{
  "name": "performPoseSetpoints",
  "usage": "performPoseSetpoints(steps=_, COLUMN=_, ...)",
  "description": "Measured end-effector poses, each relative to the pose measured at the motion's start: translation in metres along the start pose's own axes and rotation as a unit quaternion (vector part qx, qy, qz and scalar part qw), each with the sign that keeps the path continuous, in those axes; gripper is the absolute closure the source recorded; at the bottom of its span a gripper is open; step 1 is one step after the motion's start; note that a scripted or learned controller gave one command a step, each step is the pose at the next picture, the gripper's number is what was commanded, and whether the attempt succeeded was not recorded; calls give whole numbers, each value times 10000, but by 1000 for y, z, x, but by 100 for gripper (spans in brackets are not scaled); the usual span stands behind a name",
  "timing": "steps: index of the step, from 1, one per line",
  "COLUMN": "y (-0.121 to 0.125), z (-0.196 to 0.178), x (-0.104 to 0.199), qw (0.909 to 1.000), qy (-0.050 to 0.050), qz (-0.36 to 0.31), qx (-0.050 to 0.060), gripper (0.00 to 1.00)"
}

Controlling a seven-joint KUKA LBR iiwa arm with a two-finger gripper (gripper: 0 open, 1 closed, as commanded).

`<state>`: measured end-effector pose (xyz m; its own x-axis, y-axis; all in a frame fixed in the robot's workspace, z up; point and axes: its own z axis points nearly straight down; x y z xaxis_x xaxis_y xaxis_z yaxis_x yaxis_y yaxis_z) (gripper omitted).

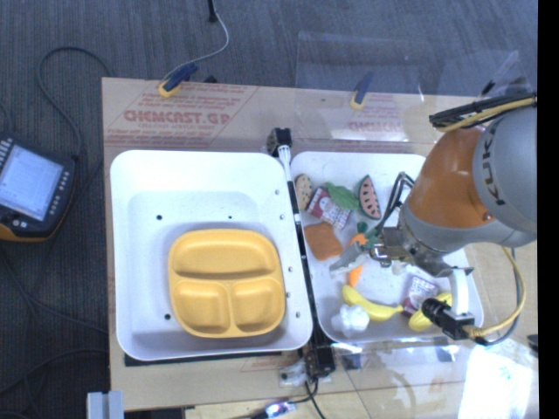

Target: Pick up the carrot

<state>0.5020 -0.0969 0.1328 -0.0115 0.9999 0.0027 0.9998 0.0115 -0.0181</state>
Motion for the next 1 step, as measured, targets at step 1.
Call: performPoseSetpoints(steps=1, y=14, z=44, x=-2, qw=9998, qy=-12, qz=194, qx=-103, gripper=0)
